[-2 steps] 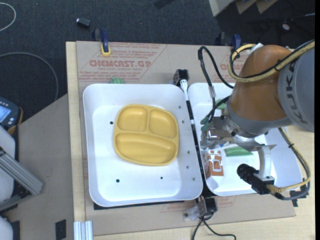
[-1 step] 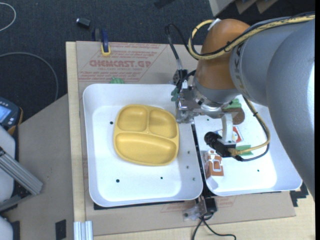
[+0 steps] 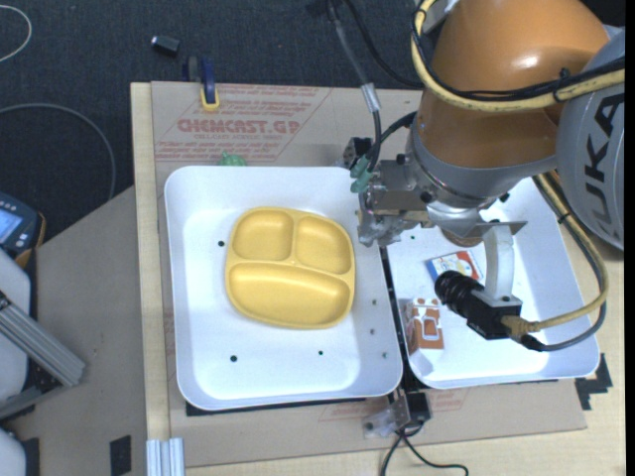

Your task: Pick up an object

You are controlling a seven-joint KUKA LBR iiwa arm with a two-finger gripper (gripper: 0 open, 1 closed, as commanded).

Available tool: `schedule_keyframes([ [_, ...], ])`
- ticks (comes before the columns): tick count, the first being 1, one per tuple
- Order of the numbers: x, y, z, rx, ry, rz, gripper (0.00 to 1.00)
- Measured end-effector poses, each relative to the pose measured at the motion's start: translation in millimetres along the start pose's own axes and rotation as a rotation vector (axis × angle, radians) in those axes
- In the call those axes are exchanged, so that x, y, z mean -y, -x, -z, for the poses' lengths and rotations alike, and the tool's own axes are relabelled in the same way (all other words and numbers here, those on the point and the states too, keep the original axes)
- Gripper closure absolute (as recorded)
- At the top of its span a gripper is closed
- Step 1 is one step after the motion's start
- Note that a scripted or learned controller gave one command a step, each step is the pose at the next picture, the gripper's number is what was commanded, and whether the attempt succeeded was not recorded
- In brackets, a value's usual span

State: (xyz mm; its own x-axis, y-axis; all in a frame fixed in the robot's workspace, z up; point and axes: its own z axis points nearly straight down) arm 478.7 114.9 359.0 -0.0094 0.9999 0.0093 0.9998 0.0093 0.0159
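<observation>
Camera view: we see a yellow divided plate [image 3: 291, 267] lying flat at the middle of the left bin [image 3: 193, 350]. In the right bin [image 3: 556, 360] lie a small red-and-white packet [image 3: 453, 265] and an orange-and-white packet [image 3: 428, 325]. The arm's orange band [image 3: 506, 43] hangs above this bin. We cannot tell the gripper's state.

The robot's grey metal arm [image 3: 595, 137] bore a glossy, rounded orange band [image 3: 506, 48] above its wrist, with large dark letters partly visible on its casing. Yellow and black cables [image 3: 476, 92] looped around the band, and a thin yellow cable [image 3: 566, 317] ran from a black connector [image 3: 476, 307] below.
</observation>
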Motion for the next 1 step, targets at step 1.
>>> schedule_keyframes([
  [1,-1.3,3.6,1.3,0.009,-0.013,-0.007,1.0],
])
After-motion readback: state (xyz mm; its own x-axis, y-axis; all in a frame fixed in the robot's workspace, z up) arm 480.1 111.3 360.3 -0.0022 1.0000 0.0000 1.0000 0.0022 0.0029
